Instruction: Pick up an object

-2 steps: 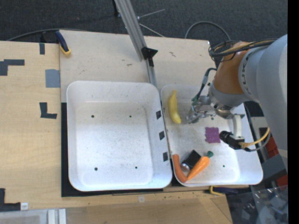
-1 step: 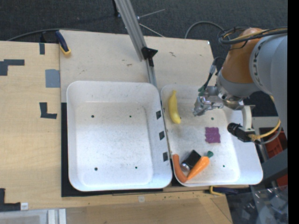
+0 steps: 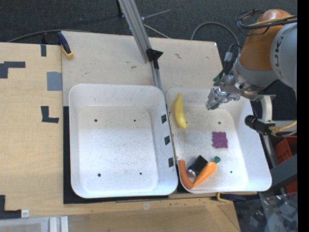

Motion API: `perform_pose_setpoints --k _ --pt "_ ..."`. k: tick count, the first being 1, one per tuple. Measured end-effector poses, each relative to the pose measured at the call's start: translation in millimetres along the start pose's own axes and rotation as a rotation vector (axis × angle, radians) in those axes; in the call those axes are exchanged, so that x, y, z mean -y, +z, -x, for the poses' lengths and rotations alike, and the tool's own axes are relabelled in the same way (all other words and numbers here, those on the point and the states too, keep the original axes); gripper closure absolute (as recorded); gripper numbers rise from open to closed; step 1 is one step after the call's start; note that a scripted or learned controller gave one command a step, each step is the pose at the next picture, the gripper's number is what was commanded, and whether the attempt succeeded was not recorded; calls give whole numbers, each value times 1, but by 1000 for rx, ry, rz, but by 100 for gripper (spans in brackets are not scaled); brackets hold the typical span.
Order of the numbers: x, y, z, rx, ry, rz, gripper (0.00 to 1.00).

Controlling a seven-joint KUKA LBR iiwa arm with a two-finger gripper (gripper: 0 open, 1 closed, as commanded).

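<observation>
The grey two-finger gripper (image 3: 213, 104) hangs over the right white bin's (image 3: 251, 178) far edge, near the yellow plastic banana (image 3: 179, 111), probably positioning to pick; finger state indiscernible.

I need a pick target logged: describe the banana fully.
The banana is yellow, smooth and plastic-looking, probably a toy. It is whole and gently curved, lying flat and running roughly up-down in the view, with a darker tip at its top end. It rests on the floor of the right bin, near that bin's left wall, in the upper part. Nothing else touches it; the gripper hangs to its right, apart.
</observation>
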State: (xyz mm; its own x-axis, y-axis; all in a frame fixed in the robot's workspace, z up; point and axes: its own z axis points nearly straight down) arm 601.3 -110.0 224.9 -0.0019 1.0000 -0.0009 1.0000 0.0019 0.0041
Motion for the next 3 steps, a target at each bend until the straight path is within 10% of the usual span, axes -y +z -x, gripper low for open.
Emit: perform_pose_setpoints --k 1,3 --pt "0 9 0 0 1 -6 100" --pt "21 18 -95 -2 -3 -8 100"
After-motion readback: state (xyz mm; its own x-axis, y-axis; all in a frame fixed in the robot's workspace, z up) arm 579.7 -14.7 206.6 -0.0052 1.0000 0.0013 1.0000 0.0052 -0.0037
